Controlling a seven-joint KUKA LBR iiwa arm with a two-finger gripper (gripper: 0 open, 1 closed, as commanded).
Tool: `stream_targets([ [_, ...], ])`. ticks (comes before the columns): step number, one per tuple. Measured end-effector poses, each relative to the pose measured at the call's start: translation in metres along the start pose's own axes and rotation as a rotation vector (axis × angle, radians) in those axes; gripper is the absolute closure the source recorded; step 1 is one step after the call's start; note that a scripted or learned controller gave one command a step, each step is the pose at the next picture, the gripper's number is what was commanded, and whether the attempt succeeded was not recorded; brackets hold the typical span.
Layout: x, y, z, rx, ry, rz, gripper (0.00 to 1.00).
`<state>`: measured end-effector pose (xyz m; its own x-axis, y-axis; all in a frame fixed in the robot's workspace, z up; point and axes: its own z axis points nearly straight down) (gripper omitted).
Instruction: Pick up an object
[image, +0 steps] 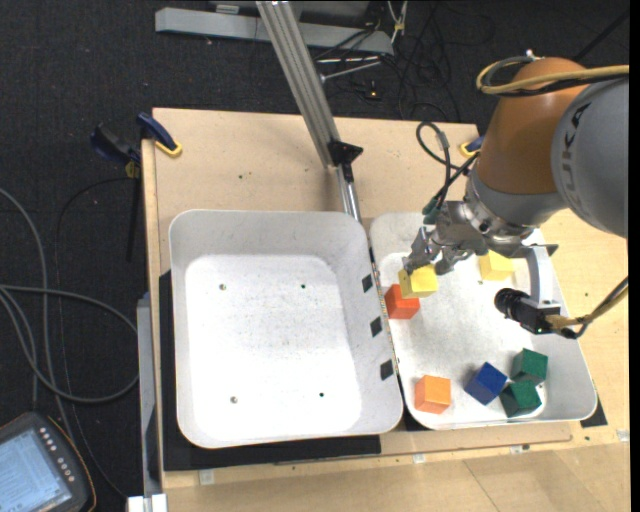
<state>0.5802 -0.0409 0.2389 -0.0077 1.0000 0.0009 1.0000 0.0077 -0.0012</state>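
Yellow block (421, 280) pinched between jaws of gripper (424, 268), above red block (402, 301).

- You see two white bins; the left bin (270, 330) is finely flecked with dark specks.
- In the right bin (570, 385): a yellow block (421, 280), a second yellow block (496, 265), a red-orange block (402, 301), an orange block (433, 393), a blue block (488, 383) and two dark green blocks (524, 382).
- Your arm (560, 130) is grey with an orange band.
- The surface (250, 160) is pale tan wood.
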Motion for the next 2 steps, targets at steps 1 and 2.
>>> stream_targets([
  [1,0.061,0.021,0.004,-0.003,0.000,-0.002,1.00],
  [2,0.123,0.033,0.003,-0.002,0.001,-0.002,1.00],
])
